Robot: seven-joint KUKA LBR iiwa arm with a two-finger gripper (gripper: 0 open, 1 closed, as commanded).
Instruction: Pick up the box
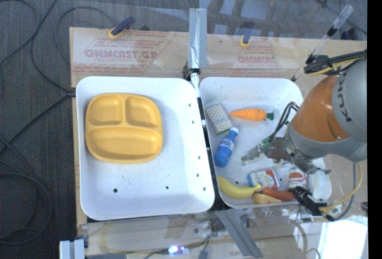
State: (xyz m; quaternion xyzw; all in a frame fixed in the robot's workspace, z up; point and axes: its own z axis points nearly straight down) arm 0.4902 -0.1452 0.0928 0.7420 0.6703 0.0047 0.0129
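Camera view: my pincer (pixel 255 155) hangs low inside the right bin (pixel 250 86), fingers parted and nothing between them. The box (pixel 264 178) — a small red-and-white carton — lies just beside it, toward the counter's front edge, crowded by a banana (pixel 234 188) and a reddish item (pixel 276 194) I cannot identify. A blue bottle (pixel 225 147) lies on the pincer's other side.

Risks: the fingers sit off the box, so closing here would likely catch nothing. Descending onto the cluster could snag the banana or shove the box against the bin's front wall — a flat carton offers little purchase.
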